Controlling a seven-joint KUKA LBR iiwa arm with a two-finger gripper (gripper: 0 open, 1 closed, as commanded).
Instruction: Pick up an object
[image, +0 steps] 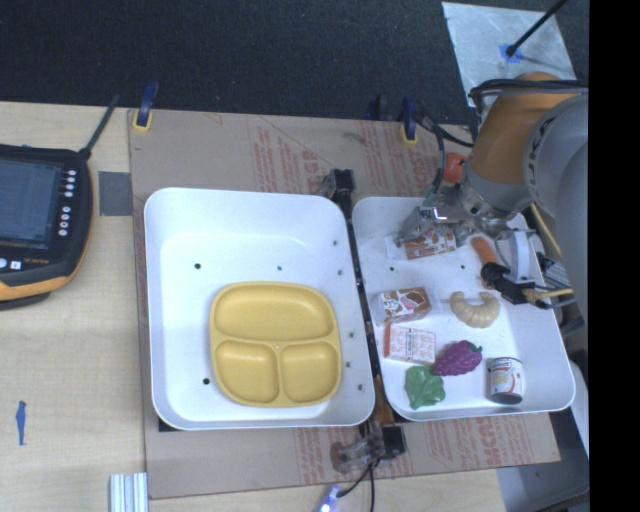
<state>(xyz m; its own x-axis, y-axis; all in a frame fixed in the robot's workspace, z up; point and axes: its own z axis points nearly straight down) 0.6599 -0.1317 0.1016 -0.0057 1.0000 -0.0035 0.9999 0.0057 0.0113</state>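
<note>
Gripper low over a flat packet at the bin's back edge

Gripper (428, 222) sits on the snack packet (432, 242) in the right bin (560, 380); its grip state I cannot tell. Flat film may slip free, or the bin wall may block a clean lift

You see two white plastic bins (180, 300); the left one carries a pale yellow three-part plastic tray (275, 342). In the right bin you have a purple grape bunch (457, 358), a green leafy toy (423, 388), a tan croissant (475, 308) and a red-and-white printed packet (410, 343).
</note>
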